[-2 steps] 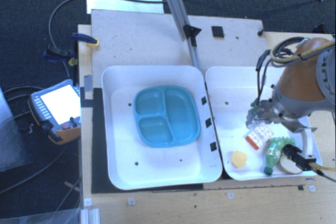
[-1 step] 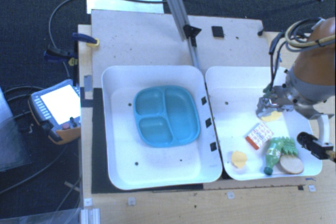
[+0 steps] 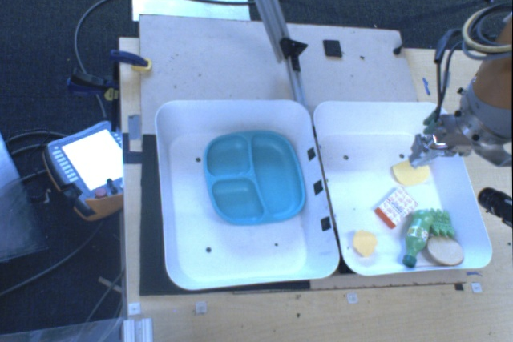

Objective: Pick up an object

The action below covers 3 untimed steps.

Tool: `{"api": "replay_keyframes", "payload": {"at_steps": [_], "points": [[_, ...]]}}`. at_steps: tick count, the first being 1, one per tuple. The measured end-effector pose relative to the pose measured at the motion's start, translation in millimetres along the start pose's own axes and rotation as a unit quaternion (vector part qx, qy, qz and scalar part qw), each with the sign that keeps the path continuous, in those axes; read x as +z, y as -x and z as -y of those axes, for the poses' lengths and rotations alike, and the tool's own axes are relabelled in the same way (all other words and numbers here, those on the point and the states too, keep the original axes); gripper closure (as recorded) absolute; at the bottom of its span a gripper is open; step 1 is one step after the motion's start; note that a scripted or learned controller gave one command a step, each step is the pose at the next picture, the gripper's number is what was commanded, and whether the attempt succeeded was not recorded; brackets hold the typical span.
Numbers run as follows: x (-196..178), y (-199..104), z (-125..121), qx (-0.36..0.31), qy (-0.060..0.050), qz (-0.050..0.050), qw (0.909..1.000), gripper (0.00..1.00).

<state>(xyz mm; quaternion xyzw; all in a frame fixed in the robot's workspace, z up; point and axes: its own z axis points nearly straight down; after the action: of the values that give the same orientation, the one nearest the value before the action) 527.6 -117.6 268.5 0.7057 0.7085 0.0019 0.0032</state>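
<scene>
The gripper [image 3: 423,152] is hovering over the right bin [image 3: 353,132], just above a yellow piece [image 3: 410,174]; finger state cannot be determined. The green bottle [image 3: 417,232] is lying at the bin's near right.

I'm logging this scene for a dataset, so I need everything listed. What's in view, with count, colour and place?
bins: two, white, side by side on the bench
divided plate: one, blue, in the left bin
flat pieces: two, yellow, right bin, one by the gripper, one near the front edge
small packet: one, red and white, right bin
bottle: one, green, right bin
leafy item: one, green, beside the bottle
disc: one, tan, front right corner
pendant: one, orange-edged, left of the bench
gripper: one, grey, above the right bin
</scene>
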Motion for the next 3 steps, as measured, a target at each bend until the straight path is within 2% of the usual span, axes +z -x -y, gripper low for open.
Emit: {"api": "replay_keyframes", "payload": {"at_steps": [1, 3], "points": [[-3, -54, -21, -0.003, -0.001, -0.001, 1.0000, 1.00], [25, -167, -58, -0.003, -0.002, -0.002, 1.0000, 1.00]]}}
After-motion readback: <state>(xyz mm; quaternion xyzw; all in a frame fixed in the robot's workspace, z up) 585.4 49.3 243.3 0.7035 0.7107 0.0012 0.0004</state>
